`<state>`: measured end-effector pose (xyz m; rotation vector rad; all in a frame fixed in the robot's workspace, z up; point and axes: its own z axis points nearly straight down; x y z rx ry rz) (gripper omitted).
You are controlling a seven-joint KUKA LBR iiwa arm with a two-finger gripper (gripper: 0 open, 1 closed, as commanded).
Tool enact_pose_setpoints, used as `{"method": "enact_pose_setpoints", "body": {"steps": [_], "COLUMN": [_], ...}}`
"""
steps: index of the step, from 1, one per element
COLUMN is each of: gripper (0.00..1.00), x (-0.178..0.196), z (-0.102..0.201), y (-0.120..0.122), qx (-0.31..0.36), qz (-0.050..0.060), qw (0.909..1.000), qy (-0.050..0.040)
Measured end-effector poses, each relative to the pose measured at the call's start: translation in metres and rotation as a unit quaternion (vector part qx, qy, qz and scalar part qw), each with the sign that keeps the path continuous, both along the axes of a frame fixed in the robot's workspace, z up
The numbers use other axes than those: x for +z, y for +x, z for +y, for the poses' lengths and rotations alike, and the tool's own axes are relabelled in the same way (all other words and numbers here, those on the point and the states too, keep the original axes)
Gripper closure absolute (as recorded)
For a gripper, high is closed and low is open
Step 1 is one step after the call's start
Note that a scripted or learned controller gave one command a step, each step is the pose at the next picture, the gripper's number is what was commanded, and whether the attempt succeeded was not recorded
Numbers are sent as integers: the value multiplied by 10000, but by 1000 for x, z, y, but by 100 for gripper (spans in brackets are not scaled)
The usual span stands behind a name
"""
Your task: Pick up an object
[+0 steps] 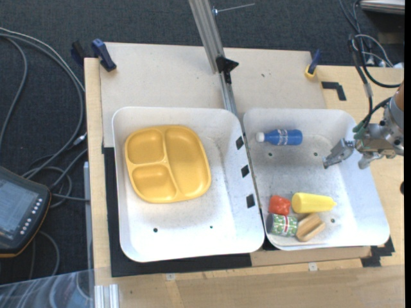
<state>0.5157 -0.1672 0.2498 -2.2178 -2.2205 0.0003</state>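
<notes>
Objects for picking, right bin [359, 172]: blue bottle [280, 136] with white cap, lying on its side near the far edge; yellow corn-like piece [313, 203], red piece [279, 205], green-and-red patterned item [282, 224] and hot dog bun [309, 227], clustered touching one another at the near edge. Small items hard to identify at this size. Hand [350, 154]: at the bin's right side, well apart from every object, fingers spread, nothing between them; arm mostly cut off by the frame. Left bin [128, 236]: yellow three-compartment plate [167, 163]. Bench [160, 76]: blue clamp [103, 53] at far left corner, yellow-tipped clamp [313, 65] at far right.
</notes>
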Motion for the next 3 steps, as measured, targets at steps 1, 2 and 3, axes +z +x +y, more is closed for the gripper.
{"method": "enact_pose_setpoints", "body": {"steps": [1,2,3], "gripper": [0,0,0], "x": [0,-58,-104], "z": [0,1,-4], "y": [0,-9,-4], "qx": [-3,-8,-5], "qz": [-3,23,19], "qw": [10000,10000,10000], "qy": [-2,7,5]}}
